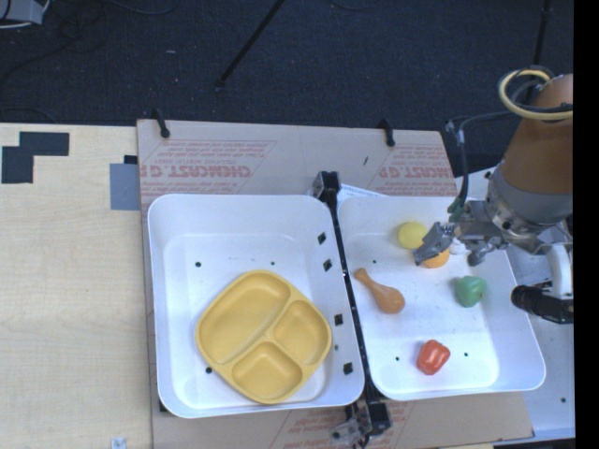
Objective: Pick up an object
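Note:
The right bin (520, 374) holds several toy foods. A yellow round piece (410, 235) lies near its back. Just right of it an orange piece (433, 261) sits partly hidden under my gripper (436, 246), which hangs low right over it. A tan drumstick (380, 292) lies near the divider, a green pepper (470, 291) sits to the right, and a red pepper (432, 356) rests toward the front. I cannot make out whether the gripper touches the orange piece.
The left bin (178, 241) carries a yellow sectioned plate (264, 335). A black divider (339, 288) separates the bins. The arm's orange and grey body (538, 157) looms over the right bin's far right side.

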### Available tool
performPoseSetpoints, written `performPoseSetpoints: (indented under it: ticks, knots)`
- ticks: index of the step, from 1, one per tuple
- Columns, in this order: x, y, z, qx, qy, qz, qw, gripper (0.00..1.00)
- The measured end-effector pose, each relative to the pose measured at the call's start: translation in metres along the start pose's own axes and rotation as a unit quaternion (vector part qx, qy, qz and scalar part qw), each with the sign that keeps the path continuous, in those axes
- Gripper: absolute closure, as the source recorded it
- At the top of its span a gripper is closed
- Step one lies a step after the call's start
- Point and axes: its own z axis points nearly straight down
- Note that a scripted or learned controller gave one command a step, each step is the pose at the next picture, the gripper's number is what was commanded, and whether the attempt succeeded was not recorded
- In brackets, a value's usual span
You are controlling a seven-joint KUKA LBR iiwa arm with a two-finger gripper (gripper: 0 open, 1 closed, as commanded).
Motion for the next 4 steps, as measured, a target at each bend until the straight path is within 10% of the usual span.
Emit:
performPoseSetpoints:
  ticks: [1,4]
  knots:
    - [0.0,0.002,-0.007,-0.006,-0.001,-0.001,1.0,0.0]
    - [-0.001,-0.004,0.15,-0.006,-0.001,0.0,1.0,0.0]
